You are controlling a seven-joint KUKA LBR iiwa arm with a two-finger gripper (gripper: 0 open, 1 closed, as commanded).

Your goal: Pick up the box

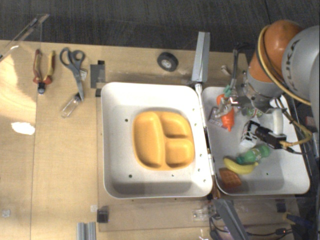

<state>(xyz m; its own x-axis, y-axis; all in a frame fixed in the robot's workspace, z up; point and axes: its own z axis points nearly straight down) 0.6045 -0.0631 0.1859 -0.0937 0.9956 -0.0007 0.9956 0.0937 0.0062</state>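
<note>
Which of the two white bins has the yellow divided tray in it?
The left bin, the one farther from the arm. The yellow tray sits in its middle, while the right bin holds small items such as a banana.

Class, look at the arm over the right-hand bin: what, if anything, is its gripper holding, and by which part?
It cannot be told. The gripper hangs low over the right bin, near an orange toy, and nothing shows plainly within its grasp.

We are logging the box (248,133) as small and white with dark print, lying tilted at right-centre of the frame, its right side partly hidden.
</note>
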